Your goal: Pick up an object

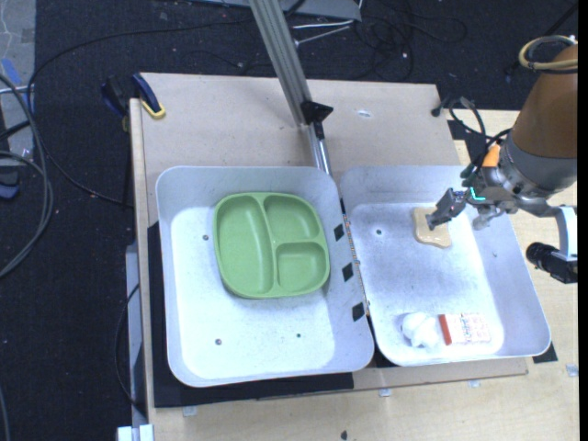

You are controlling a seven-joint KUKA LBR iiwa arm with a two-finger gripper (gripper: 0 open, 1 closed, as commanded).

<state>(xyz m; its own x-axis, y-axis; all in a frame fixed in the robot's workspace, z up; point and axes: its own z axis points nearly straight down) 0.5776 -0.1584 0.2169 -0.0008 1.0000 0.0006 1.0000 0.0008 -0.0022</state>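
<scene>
Directly beneath hand: tan block.

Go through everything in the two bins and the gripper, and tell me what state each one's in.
Green tray: upright, lying flat in the left bin.
Tan piece: flat in the right bin, at the gripper.
White wad: crumpled, beside the box.
Box: lying flat.

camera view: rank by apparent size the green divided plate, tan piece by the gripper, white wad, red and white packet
1. green divided plate, by far the largest.
2. red and white packet.
3. white wad and tan piece look alike in size; the gripper overlaps the tan piece, so no ranking.
</scene>
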